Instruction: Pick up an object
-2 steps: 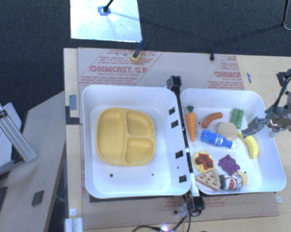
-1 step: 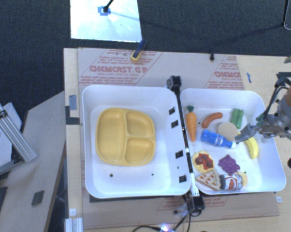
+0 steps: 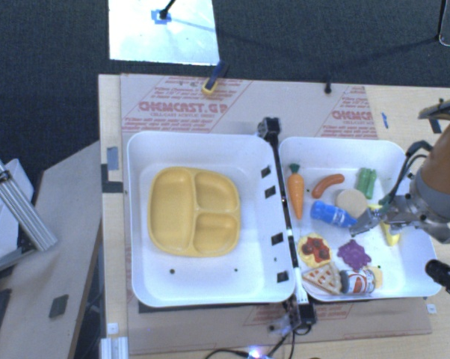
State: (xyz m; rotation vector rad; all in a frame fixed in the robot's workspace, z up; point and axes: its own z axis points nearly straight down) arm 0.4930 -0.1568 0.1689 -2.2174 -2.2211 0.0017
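Observation:
The right bin holds several toy foods: a carrot, a red sausage, a green piece, a beige round piece, a blue bottle, purple grapes, a small round pizza, a pizza slice and a can. My gripper hangs low over the bin's right half, just right of the blue bottle and below the beige piece. A small yellow piece lies right beside it. I see nothing held.
The left bin carries a yellow divided plate. A black divider with clips runs between the bins. The grey arm enters from the right, above the right bin's edge. A yellow-tipped tool lies on the board behind the bins.

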